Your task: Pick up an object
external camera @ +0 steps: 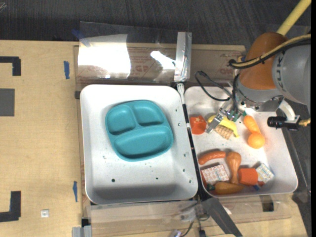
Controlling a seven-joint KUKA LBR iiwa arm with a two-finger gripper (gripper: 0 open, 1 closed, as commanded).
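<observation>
Nearest the camera, along the front edge of the right-hand shallow white bin [291, 179], lie an orange-brown elongated toy [228, 187], a small white packet with red print [215, 173], an orange block [248, 176] and a white wrapped item [265, 172]. Just behind them sit a red-orange sausage-shaped toy [212, 156] and a brown pear-shaped toy [233, 160], touching one another.

Mid-bin, a round orange fruit toy [256, 140] rests just beside a plastic orange carrot [251, 124]. To their left lie a pale waffle-textured piece [225, 131], a yellow banana-shaped toy [230, 126] and a red cup-like object [198, 125] near the dividing wall.

The two-finger gripper [217, 122] is low over the yellow and waffle pieces, tips pointing toward the red object. Whether its fingers are apart or together cannot be made out, nor whether anything sits between them.

The left-hand white bin [94, 147] carries a teal divided plastic plate [140, 129], lying flat at its centre.

Farther back, the grey arm with orange band [264, 58] enters from the right, black cables [212, 85] looping beneath it. A clear plastic sheet [128, 58] lies behind the left bin.
</observation>
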